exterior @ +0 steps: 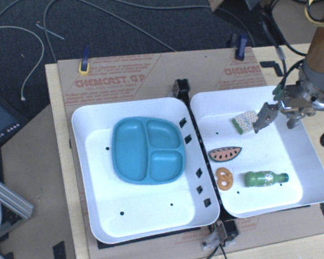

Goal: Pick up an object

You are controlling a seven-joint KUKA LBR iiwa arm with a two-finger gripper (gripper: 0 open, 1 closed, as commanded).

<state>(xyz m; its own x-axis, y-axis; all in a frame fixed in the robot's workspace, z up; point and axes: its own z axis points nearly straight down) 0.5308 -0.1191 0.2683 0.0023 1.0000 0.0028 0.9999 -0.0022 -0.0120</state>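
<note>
The right bin (302, 139) holds several small objects. A green-and-white patterned square (242, 123) lies near its middle back, and a watermelon slice (225, 153) sits in front of it. A pretzel (224, 178) and a green bottle (264, 178) lying on its side are near the front. My gripper (278, 120) hangs over the right bin's back right part, just right of the patterned square. It is open, with nothing between its fingers. Its left finger (263, 118) is close to the square's right edge.
The left bin (98, 180) holds a blue divided plate (148, 149). A black divider with clips (192, 146) runs between the bins. Bare white floor lies at the right bin's right side. Cables and a cardboard box lie beyond the bench.
</note>
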